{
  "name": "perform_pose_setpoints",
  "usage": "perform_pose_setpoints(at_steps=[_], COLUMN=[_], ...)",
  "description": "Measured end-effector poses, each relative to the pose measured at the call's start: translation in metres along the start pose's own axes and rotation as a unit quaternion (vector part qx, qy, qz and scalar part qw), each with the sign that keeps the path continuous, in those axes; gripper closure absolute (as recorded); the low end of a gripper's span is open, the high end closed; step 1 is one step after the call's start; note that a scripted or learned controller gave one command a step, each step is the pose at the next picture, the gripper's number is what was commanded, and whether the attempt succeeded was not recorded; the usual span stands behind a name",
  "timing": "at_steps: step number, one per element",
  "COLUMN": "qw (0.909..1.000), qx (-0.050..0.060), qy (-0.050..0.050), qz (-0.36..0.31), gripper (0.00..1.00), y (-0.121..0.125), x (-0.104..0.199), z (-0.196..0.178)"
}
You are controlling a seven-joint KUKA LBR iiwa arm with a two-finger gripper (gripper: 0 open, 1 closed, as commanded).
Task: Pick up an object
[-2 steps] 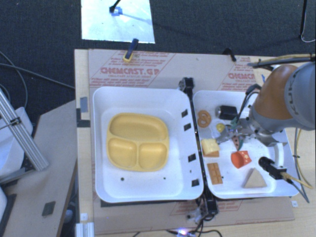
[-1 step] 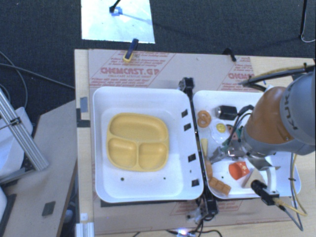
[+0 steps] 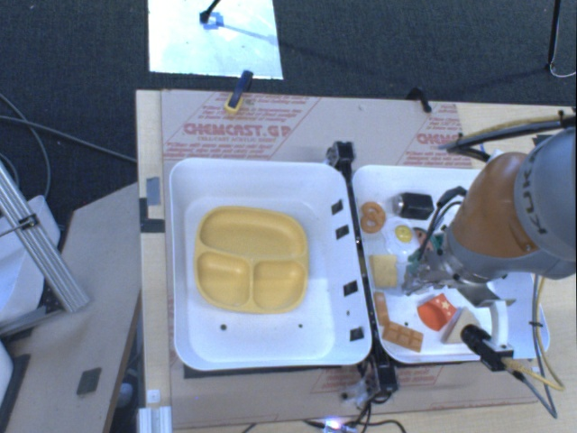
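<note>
So here's where we're at: the arm (image 3: 505, 215) comes in from the right and hangs over the right bin (image 3: 379, 180), with the hand (image 3: 422, 273) low over the middle of the pile. We honestly can't tell what state the hand is in, the wrist hides too much of it, and we don't see anything caught in it. The closest candidates sit right around it: a pale yellow cheese-like block (image 3: 384, 270) just to its left, and an orange-red piece (image 3: 437, 312) just below it, toward the near edge of the bin. If we had to guess, one of those two is the target, and the orange-red one looks about the nearest. Neither has much of a long axis from up here, both are kind of chunky. Further off in the same bin there's a pretzel (image 3: 371, 214), a small yellow thing (image 3: 402, 234), a black block (image 3: 415, 206) toward the far side, and a brown waffle-looking bar (image 3: 403, 336) by the near wall. The bin floor is flat white plastic, so stuff could slide when nudged. Room is tight: things lie close together and the divider (image 3: 356, 242) between the bins is near. The left bin (image 3: 180, 269) carries a yellow sectioned tray (image 3: 251, 258), well apart from the hand. Both bins sit on the counter (image 3: 297, 124).
</note>
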State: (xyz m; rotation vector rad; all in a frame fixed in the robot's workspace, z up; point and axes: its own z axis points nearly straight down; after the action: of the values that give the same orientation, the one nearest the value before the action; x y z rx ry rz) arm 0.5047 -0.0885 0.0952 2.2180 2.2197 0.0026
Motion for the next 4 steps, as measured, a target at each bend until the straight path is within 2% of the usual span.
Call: perform_pose_setpoints(at_steps=[1, 2, 3, 4], qw=[1.0000, 1.0000, 1.0000, 1.0000], qx=[-0.002, 0.001, 0.001, 0.000], qy=[-0.001, 0.001, 0.000, 0.000], qz=[-0.001, -0.001, 0.001, 0.000], gripper=[1.00, 0.00, 0.00, 1.00], y=[0.059, 0.057, -0.013, -0.009], x=[-0.041, -0.039, 0.001, 0.000], z=[0.011, 0.011, 0.010, 0.000])
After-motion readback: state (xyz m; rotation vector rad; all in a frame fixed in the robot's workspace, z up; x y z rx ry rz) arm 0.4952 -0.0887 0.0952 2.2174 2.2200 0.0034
